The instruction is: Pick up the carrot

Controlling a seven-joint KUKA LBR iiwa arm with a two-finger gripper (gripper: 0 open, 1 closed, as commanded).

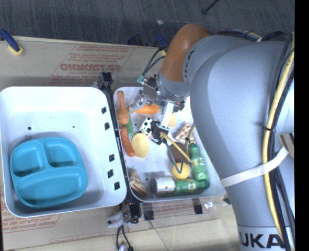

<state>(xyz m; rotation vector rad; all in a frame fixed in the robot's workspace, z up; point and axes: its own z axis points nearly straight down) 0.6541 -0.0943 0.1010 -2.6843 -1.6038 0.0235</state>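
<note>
Two white bins sit side by side; your gripper (155, 102) hangs over the right bin's (144, 192) far edge, above an orange carrot (146, 109); finger state cannot be told; next, grip it

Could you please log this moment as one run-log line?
hand over right bin | carrot beneath hand, grasp unclear | blue tray in left bin

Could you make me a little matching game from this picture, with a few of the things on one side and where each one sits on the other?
Things:
1. blue tray
2. green bottle
3. carrot
4. blue clamp

Places:
A. by the gripper, top of the right bin
B. bench's far left corner
C. left bin
D. lying along the right bin's near wall

Pairs: 1-C, 2-D, 3-A, 4-B
</note>
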